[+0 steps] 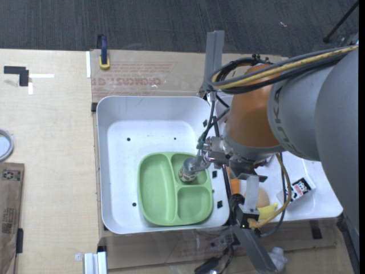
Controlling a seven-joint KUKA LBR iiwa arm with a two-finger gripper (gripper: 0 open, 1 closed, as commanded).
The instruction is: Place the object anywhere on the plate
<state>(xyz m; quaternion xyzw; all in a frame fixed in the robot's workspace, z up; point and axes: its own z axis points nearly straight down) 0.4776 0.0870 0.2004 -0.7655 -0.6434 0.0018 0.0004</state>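
Toward the near edge of the worktop, a green divided plate [174,193] lies in the left white bin [114,153], near that bin's front right corner. Over the plate's upper right compartment hangs the tool [189,173]; how it stands cannot be told. Against the right bin's [319,201] near edge lies a yellow object [267,211], partly hidden by the arm [296,107].

Green three-compartment plastic plate [171,196] lies in the left shallow white bin [114,153], toward its near right corner. Grey arm with orange band [285,119] reaches in from the right, above the seam between bins. Two-finger gripper [189,173] over the plate's far right compartment. Right shallow white bin [319,201] mostly under the arm.
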